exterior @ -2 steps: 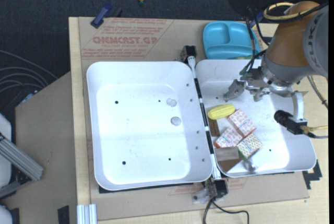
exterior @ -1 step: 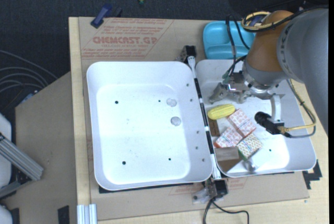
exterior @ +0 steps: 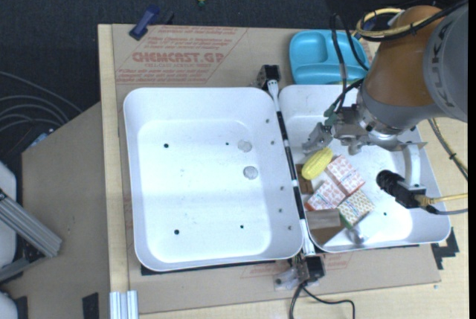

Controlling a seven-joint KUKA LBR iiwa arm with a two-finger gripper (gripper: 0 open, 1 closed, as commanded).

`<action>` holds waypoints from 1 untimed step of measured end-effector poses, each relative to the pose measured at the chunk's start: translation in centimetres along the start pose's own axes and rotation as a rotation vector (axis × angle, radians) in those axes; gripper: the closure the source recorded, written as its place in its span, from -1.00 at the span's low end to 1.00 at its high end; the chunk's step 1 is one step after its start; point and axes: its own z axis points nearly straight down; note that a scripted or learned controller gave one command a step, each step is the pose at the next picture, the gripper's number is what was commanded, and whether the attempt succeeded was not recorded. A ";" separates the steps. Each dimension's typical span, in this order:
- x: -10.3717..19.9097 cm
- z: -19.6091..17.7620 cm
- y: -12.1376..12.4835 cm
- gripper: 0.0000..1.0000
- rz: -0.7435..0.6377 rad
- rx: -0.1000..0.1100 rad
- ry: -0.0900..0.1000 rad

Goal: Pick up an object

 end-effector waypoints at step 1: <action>-4.1 8.1 -0.4 -1.00 0.003 0.003 -0.001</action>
